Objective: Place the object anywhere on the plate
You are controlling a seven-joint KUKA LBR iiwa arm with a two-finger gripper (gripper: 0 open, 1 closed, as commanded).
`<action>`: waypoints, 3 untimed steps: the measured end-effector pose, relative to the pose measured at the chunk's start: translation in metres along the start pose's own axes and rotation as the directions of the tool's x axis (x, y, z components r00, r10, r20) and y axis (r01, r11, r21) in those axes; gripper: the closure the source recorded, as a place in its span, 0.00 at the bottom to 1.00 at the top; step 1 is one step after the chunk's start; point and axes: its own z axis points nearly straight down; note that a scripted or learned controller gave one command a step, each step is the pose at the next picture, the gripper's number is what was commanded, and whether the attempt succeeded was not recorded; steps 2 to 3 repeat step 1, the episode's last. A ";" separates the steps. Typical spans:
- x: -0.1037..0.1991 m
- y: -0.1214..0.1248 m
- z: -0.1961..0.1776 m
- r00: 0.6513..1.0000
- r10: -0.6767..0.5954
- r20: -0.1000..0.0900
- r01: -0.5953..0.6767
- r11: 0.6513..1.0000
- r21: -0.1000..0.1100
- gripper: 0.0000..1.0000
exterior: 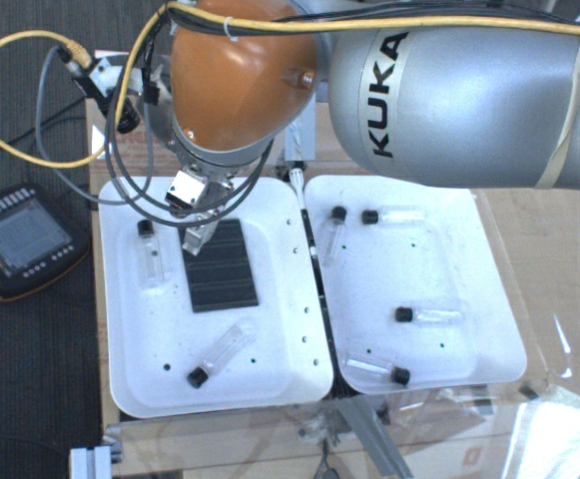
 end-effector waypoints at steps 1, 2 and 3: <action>0.066 -0.043 -0.025 0.990 -0.139 -0.007 0.139 0.990 -0.003 1.00; 0.066 -0.043 -0.025 0.990 -0.139 -0.007 0.139 0.990 -0.003 1.00; 0.066 -0.043 -0.025 0.990 -0.139 -0.007 0.139 0.990 -0.003 1.00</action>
